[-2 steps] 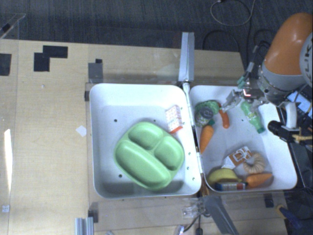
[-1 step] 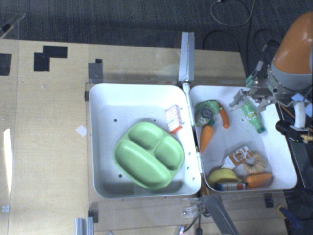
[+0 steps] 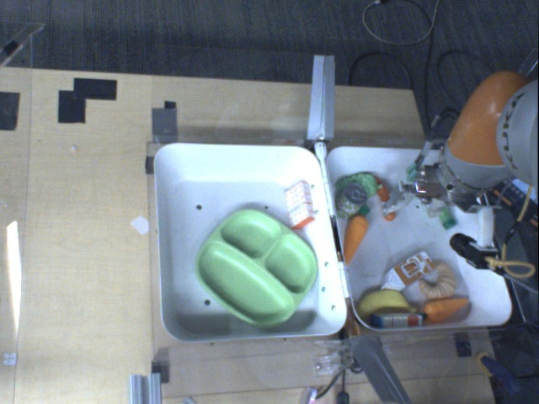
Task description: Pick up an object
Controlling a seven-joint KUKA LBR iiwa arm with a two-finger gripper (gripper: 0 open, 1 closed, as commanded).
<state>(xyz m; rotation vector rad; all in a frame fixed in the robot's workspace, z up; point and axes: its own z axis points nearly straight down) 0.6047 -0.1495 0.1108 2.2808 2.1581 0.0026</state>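
Gripper (image 3: 418, 183) is hanging over the right bin (image 3: 497, 310), carrot (image 3: 354, 233) sitting left of its fingers; can't tell if they're apart.

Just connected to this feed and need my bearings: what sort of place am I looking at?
Most likely a robotics lab test bench: two white bins, left and right, on a wooden benchtop, a grey-and-orange arm, toy food like a carrot, and loose cables.

The grey arm (image 3: 514, 133) reaches in from the right, its orange band (image 3: 482, 133) bulging at the right edge above the wrist. The gripper (image 3: 421, 183) points leftward at the far right of the scene, a cluster of small metal parts too tangled to read clearly.
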